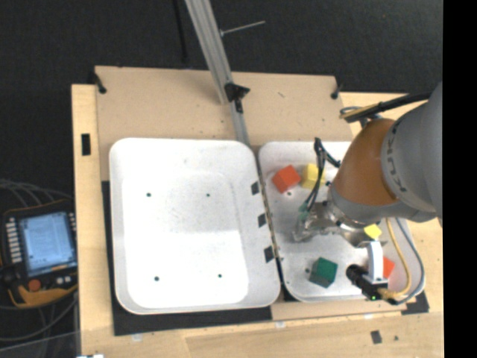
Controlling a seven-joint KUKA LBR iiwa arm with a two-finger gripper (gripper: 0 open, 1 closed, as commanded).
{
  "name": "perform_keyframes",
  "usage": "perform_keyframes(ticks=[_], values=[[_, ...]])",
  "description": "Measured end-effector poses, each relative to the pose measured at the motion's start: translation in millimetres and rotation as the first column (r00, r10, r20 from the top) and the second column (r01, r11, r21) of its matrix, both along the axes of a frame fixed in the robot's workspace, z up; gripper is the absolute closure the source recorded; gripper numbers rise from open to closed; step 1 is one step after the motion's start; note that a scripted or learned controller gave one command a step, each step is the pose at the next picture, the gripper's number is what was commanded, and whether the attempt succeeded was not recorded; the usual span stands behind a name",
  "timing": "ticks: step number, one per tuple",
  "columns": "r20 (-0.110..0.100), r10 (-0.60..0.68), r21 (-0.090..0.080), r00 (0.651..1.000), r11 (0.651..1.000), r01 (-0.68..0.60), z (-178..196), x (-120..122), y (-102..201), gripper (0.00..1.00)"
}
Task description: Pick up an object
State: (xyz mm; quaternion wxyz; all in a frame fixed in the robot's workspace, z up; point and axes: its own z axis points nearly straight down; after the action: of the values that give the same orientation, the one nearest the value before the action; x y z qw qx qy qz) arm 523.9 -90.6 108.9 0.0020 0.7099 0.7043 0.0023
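Trouble looks likeliest at the right bin (294, 286). Going left to right: the left bin (127, 200) sits by the counter's left edge; the right bin holds an orange block (285, 178), a yellow block (311, 174) and a green block (323, 272). The hand (307, 226) hovers between them, its grip too blurred to tell. It may close on nothing, or nudge a block aside.

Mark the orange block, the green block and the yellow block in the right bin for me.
orange block (285, 178), camera view, middle of its top face.
green block (323, 271), camera view, middle of its top face.
yellow block (311, 175), camera view, its visible side beside the orange block.
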Motion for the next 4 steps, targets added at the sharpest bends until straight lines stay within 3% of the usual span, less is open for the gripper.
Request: perform_keyframes(ticks=[2,3,4], values=[[0.003,0.012,-0.002,1.000,1.000,-0.012,126,5,7,1.00],[-0.004,0.013,-0.001,1.000,1.000,-0.013,129,6,6,1.00],[-0.003,0.016,0.001,1.000,1.000,-0.016,139,12,60,1.00]])
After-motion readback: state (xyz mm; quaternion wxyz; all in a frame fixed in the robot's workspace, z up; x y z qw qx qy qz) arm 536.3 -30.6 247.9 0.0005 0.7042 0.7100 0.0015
